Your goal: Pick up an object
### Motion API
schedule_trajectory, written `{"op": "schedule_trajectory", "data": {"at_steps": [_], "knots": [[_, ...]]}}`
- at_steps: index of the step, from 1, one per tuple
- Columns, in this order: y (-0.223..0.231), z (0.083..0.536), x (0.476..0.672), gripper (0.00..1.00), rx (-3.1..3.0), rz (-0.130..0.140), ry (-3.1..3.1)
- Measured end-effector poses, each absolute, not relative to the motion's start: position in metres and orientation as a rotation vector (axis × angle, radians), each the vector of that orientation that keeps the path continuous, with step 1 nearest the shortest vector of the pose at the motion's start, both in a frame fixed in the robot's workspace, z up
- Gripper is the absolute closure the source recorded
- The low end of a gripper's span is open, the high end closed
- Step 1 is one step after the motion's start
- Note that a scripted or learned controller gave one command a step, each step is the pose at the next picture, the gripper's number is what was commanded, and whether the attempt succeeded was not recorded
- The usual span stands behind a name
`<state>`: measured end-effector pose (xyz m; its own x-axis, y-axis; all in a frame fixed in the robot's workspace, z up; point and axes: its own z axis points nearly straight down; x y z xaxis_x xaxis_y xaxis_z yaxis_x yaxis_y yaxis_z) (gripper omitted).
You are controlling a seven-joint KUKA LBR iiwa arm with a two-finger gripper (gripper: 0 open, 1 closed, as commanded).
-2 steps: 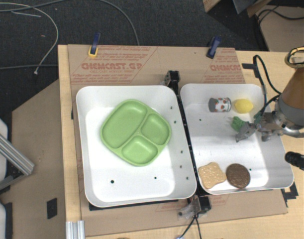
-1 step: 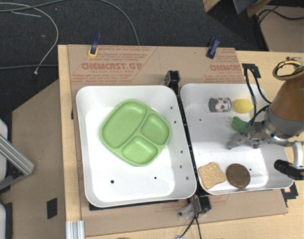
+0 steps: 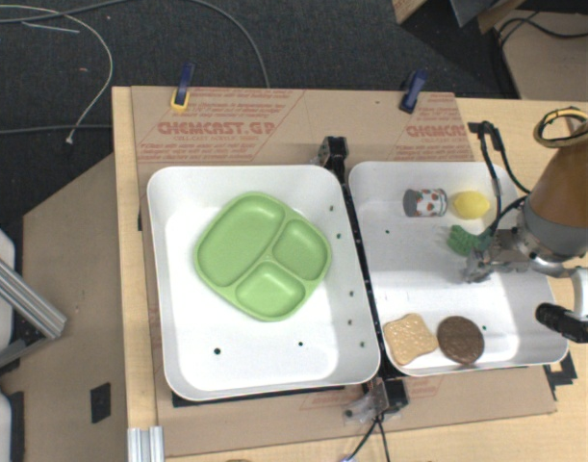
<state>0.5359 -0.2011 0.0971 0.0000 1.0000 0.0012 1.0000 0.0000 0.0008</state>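
A pale green divided plate [image 3: 263, 255] is lying in the white left bin [image 3: 168, 287]. In the white right bin [image 3: 409, 287], a yellow lemon [image 3: 471, 204] is showing at one o'clock, a tan cracker [image 3: 409, 339] and brown cookie [image 3: 460, 339] at six.

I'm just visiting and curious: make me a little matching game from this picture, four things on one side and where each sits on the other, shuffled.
Things:
1. green divided plate
2. yellow lemon
3. brown round cookie
4. gripper

Places:
A. near front edge of the right bin
B. in the left bin
C. low in the right bin, beside a small green item
D. far end of the right bin, beside a small can

Pairs: 1-B, 2-D, 3-A, 4-C
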Motion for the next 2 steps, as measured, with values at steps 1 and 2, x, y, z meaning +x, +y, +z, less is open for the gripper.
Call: {"op": "schedule_trajectory", "data": {"at_steps": [1, 2], "knots": [[-0.206, 0.141, 0.535, 1.00, -2.225, -0.003, -2.224], [-0.206, 0.191, 0.546, 1.00, -2.224, -0.005, -2.227]]}}
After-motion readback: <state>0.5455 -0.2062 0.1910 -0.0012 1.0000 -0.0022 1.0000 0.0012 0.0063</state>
